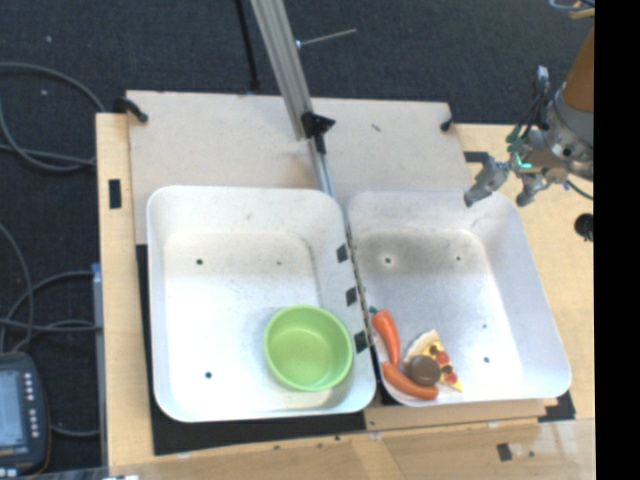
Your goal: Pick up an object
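A green bowl point(308, 347) sits in the left bin point(200, 268), near its front right corner. The right bin point(480, 268) holds a cluster at its front left: an orange carrot point(388, 334), a red sausage-like piece point(408, 382), a yellow pizza slice point(440, 356) and a dark brown round piece point(424, 370). My gripper point(505, 185) hangs over the far right corner of the right bin, well away from the cluster. Its two fingers stand apart with nothing between them.
A slanted aluminium post point(285, 58) rises from the back of the bench between the bins. Cables lie on the dark floor at left. A small black device point(20, 413) sits at the lower left.
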Controlling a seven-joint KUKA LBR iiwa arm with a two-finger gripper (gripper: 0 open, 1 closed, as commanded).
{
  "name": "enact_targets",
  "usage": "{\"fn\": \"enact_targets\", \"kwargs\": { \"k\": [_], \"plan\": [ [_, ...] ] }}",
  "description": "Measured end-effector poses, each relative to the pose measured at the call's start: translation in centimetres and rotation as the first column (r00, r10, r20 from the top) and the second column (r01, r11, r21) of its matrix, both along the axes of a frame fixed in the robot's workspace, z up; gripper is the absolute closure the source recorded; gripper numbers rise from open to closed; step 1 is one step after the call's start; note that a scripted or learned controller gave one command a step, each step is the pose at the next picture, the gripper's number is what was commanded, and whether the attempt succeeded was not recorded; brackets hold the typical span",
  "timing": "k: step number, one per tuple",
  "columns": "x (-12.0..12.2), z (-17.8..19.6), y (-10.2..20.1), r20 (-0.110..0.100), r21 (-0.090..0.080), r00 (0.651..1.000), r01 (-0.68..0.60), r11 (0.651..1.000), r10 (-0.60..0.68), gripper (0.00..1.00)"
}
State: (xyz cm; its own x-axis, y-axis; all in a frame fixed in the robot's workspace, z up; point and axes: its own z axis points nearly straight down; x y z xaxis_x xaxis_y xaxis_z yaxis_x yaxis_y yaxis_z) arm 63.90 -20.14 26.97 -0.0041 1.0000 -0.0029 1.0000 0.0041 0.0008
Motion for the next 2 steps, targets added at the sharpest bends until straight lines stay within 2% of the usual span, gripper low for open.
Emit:
{"fn": "enact_targets", "kwargs": {
  "k": [1, 2],
  "plan": [
    [0.6, -4.9, 0.5, -0.004, 0.001, 1.0, 0.0, 1.0, 0.0, 0.0],
    [-0.2, -9.5, 0.7, -0.005, 0.001, 1.0, 0.004, 1.0, -0.004, 0.0]
  ]
}}
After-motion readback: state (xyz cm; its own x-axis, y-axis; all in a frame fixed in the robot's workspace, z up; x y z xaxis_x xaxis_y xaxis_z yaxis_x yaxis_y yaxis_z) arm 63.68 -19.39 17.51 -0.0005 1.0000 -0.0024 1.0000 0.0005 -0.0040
